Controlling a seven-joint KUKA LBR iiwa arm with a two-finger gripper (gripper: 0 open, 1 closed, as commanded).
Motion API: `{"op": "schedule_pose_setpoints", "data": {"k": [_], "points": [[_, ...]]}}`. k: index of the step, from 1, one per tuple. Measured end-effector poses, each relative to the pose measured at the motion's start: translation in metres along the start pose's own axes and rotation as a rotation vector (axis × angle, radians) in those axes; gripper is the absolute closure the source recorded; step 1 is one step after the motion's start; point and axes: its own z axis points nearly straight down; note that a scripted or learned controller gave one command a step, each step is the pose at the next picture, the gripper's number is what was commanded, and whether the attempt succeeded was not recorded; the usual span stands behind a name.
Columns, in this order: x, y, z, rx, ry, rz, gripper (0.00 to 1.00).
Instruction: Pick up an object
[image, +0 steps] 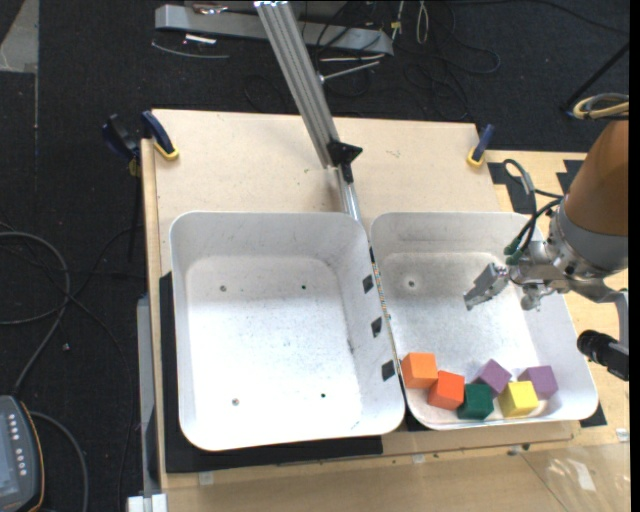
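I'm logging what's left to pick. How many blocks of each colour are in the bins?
Orange blocks: 2
Purple blocks: 2
Green block: 1
Yellow block: 1
Total: 6, all in the right bin.

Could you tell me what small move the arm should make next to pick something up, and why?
Probably shift the hand toward the near end of the right bin and begin lowering over the orange block. The hand hovers over bare bin floor, while all the blocks cluster along the near wall; that orange block sits at the cluster's left end, with open floor on two sides.
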Motion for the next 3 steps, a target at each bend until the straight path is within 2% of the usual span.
{"op": "schedule_pose_setpoints", "data": {"k": [1, 2, 3], "points": [[-0.088, 0.000, 0.127, 0.008, -0.001, 0.005, 0.00], [-0.085, -0.015, 0.153, 0.001, 0.000, 0.002, 0.00], [-0.077, 0.006, -0.014, -0.009, -0.004, -0.004, 0.00]]}}
